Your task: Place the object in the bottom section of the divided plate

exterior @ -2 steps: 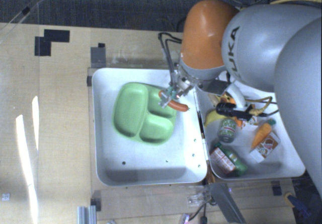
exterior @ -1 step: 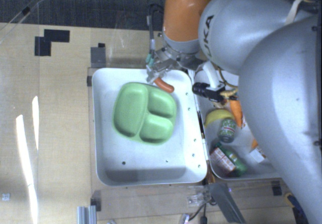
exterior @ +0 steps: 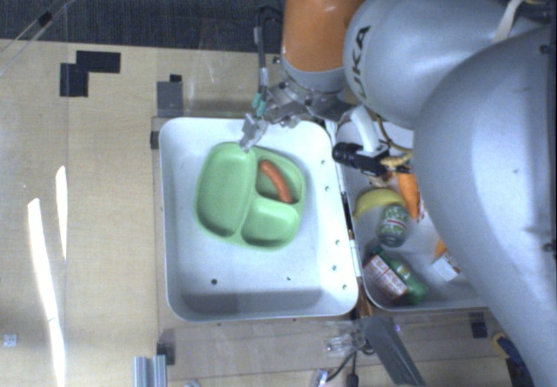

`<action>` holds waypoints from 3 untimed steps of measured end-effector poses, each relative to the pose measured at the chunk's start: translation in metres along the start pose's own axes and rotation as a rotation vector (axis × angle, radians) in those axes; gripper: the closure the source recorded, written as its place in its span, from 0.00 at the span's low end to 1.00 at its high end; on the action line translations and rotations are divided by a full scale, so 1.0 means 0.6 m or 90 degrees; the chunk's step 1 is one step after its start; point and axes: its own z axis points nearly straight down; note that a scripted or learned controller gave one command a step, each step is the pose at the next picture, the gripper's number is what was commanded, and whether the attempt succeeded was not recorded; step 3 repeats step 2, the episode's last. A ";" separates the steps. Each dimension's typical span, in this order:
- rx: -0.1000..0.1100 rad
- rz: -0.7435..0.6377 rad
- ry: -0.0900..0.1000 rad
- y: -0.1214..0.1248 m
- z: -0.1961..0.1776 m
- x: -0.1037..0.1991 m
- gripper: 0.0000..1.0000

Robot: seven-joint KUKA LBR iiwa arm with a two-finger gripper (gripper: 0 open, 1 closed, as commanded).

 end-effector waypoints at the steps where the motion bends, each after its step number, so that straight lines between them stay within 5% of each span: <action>1: -0.002 -0.020 -0.001 -0.012 -0.191 -0.075 0.00; 2: -0.002 -0.081 -0.001 -0.055 -0.383 -0.153 0.00; 3: -0.002 -0.081 -0.001 -0.055 -0.383 -0.153 0.00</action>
